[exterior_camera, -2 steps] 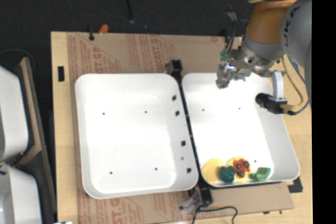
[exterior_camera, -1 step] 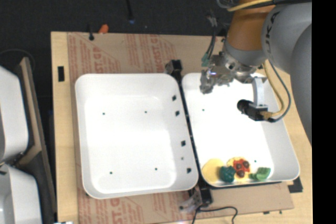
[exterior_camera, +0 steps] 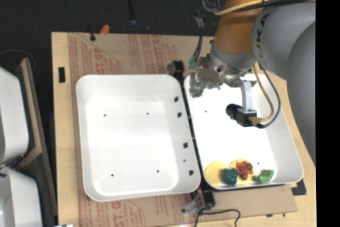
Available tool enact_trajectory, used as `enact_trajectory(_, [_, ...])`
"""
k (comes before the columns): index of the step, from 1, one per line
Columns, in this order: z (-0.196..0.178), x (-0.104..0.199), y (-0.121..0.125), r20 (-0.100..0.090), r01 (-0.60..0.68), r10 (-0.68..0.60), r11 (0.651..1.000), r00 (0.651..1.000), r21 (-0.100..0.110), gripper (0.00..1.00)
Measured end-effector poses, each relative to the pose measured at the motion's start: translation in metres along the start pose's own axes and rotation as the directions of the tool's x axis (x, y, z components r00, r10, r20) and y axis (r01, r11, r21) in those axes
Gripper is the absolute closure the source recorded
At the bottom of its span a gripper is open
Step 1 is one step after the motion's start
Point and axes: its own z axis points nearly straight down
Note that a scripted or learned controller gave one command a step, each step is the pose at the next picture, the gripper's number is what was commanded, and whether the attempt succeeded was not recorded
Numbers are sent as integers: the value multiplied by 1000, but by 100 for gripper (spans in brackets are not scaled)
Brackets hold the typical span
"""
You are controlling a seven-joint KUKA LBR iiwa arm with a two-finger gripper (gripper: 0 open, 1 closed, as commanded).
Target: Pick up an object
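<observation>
The arm (exterior_camera: 276, 18) reaches in from the right and hangs over the far end of the right bin (exterior_camera: 276, 154). I cannot tell the state of its gripper (exterior_camera: 204, 80). The toys (exterior_camera: 241, 171) lie clustered in that bin's near corner, well apart from the gripper, probably having slid there. The left bin (exterior_camera: 85, 114) sits alongside.

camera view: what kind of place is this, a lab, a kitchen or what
Most likely a robotics lab or test bench for pick-up trials. A grey and orange arm reaches over two shallow white bins on a bare board, with a few small coloured objects in the right bin and loose cables around.
</observation>
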Motion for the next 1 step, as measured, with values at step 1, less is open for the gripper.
enact_trajectory(1, [-9, 48, -7, -1, 1, -1, 1000, 1000, 0, 100])
